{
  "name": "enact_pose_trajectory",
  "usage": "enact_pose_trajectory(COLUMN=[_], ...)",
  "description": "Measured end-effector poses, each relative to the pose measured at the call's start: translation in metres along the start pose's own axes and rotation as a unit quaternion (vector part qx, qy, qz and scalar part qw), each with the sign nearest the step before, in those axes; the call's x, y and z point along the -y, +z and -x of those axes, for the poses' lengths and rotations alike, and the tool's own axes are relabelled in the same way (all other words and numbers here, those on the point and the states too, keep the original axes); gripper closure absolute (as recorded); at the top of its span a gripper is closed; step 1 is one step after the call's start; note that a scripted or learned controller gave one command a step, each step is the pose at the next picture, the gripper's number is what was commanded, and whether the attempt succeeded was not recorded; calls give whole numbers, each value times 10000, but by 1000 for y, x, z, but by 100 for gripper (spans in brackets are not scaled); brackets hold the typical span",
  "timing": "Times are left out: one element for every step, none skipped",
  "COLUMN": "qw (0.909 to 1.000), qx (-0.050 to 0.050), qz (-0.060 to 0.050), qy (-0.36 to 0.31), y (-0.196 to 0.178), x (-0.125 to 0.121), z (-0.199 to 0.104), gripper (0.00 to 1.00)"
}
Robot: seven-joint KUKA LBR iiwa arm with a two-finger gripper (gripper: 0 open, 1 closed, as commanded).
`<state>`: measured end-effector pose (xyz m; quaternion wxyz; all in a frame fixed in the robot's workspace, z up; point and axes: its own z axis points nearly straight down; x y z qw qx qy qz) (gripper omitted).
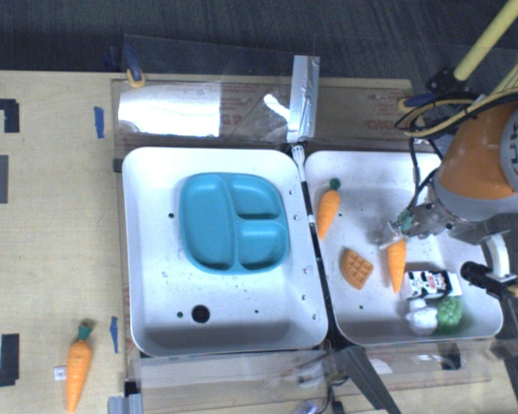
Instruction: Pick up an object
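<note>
Carrot (397,265) in the right bin (363,166), roughly upright, thick end up, tip pointing down toward the near rim. I see the tool (408,225) directly above its top end, right at it or touching, can't say which. Fingers too small and dark to read from here, so I can't tell if they are spread or pressed together, and I can't confirm a grip on the carrot.

Just left of the carrot: waffle-textured orange piece (356,268), flat on the bin floor. Further left and up, second carrot (327,210) with green top, near the divider between bins. Below right of the first carrot: black-and-white carton (426,283), white lump (423,318) and green bumpy thing (450,311), clustered in the near right corner.

Left bin (147,257) has a blue divided plate (233,222). Third carrot (78,365) lies on the worktop (43,231), outside the bins, near left.
</note>
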<state>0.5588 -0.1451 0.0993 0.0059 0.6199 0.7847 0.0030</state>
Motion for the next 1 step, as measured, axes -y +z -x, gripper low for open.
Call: enact_pose_trajectory(qw=[9968], qx=[-22], qz=[-21], qy=[801], y=[-88], x=[-62], z=[-53], gripper=[100])
